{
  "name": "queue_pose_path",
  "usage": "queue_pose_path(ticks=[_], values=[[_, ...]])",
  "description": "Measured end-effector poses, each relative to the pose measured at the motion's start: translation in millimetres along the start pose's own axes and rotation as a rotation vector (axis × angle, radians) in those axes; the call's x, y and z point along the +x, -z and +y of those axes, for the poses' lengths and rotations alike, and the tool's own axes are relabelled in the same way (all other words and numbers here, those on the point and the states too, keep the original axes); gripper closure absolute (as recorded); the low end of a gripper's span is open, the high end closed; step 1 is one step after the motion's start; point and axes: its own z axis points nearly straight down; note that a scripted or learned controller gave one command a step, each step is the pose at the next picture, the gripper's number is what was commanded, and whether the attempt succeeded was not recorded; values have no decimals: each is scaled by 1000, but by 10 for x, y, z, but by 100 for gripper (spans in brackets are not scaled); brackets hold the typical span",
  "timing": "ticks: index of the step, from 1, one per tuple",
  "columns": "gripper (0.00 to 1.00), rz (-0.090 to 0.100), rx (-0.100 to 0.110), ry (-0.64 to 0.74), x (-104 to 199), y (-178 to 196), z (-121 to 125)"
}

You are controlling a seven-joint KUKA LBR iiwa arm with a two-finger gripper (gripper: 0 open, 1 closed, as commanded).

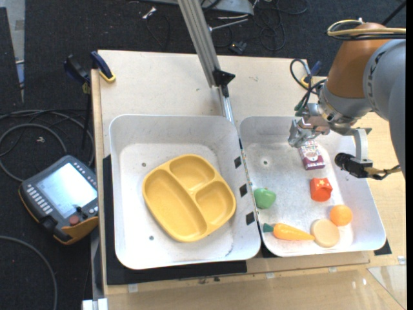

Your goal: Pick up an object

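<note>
Nearest the camera, along the near wall of the right bin (371, 237), lie a toy carrot (288, 232), a pale round piece (325, 232) and, just beyond it, a small orange ball (341, 215). Left of these, close to the wall between the bins, sits a green toy vegetable (264, 197). A red block (321, 188) rests a little farther back, towards the right. The left bin (122, 173) holds a yellow divided plate (188, 196), lying flat near its middle. Farther back in the right bin, a small purple and white carton (313, 156) lies on the floor, directly under and just near of the gripper (303, 136). The gripper hangs right above the carton's far end, seemingly touching or almost touching it; whether its fingers are spread or pressed together cannot be told from this angle. Behind it, the grey arm with its orange band (352, 66) reaches in from the right.
</note>
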Motion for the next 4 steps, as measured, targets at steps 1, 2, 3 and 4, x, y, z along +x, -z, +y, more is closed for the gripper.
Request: queue_pose_path(ticks=[1, 2, 3, 4], values=[[100, -1, -2, 0, -82, 581, -30], [100, -1, -2, 3, -83, 1120, -11], [100, 3, 5, 10, 554, 1114, -36], [100, 3, 8, 9, 1067, 955, -88]])
